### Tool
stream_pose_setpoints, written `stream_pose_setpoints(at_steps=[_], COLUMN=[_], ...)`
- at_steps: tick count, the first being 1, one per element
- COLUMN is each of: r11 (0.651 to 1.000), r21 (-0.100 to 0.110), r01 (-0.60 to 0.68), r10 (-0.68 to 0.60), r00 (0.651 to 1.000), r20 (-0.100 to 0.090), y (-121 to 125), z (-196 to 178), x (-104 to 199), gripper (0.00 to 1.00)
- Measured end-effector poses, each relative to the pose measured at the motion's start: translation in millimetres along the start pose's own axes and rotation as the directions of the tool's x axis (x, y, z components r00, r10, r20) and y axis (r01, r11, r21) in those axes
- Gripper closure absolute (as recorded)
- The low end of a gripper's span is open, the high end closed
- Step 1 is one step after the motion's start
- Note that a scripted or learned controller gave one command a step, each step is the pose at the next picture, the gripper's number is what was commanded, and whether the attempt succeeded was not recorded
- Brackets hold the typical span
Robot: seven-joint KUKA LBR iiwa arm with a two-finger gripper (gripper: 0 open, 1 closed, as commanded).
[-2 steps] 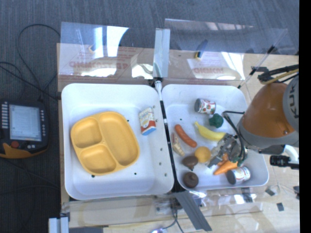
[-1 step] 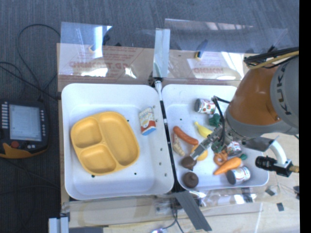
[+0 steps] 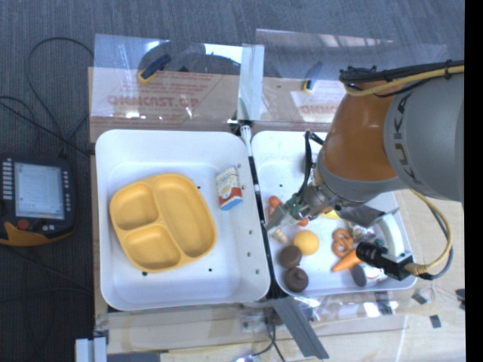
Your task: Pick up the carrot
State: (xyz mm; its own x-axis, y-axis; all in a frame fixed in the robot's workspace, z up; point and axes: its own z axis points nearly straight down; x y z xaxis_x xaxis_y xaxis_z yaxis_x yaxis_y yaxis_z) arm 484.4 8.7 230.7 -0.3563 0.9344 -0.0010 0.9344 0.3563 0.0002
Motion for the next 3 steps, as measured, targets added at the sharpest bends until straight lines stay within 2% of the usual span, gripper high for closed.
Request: stream_pose_setpoints(at_steps=[1,2,3], r11=[0.953,0.952,0.893], r21=[0.001,0.002,0.009], r01=[0.302,0.306,0.449], r10=[-0.302,-0.306,-0.449], r00=[0.953,0.952,0.894], r20=[0.003,0.001,-0.012], y=[20.0,20.7,-44.9], z=[-25.4,-24.7,120.9], x=[-76.0,-73.9,-103.3], gripper=[1.00,0.00,0.00])
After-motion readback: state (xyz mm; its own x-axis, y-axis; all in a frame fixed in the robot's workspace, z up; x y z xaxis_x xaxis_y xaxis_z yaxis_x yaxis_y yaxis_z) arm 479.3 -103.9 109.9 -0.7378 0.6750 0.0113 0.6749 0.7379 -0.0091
